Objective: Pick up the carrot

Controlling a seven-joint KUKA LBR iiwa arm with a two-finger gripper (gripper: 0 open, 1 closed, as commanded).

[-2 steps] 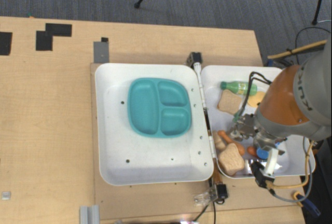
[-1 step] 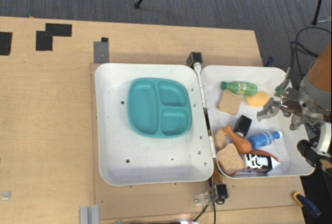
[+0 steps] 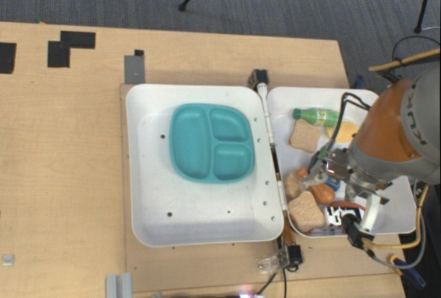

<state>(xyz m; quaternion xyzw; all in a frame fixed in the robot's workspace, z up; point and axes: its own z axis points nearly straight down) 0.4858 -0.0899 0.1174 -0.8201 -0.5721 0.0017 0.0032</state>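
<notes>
The carrot (image 3: 321,192) is, as far as I can judge, the small orange piece lying in the right bin (image 3: 396,217), low in its left half, among the other toy foods. It sits just beside a tan bread-like slice (image 3: 306,212) below it and another brownish piece (image 3: 294,183) to its left. I am not fully sure of its outline, because the arm covers part of it.

The arm (image 3: 386,134) reaches in from the right and hangs over this same bin, and the tool (image 3: 329,172) is down among the foods, very near the orange piece, perhaps touching it. Whether the tool is wide or narrow, or has anything inside it, I cannot tell; the wrist and cables hide that part.

So my judgement is that the task is in its middle. The approach looks done, since the tool is already at the right place in the right bin. The grasp itself is not confirmed, and the lift is not yet done: the carrot looks to be resting low in the bin with the other things.

Further up in the same bin lie a green bottle (image 3: 315,115) and a tan slice (image 3: 304,136), well apart from the tool. The left bin (image 3: 148,172) carries a teal divided plate (image 3: 210,143), which plays no part here. Both bins stand on the wooden surface (image 3: 62,172).
</notes>
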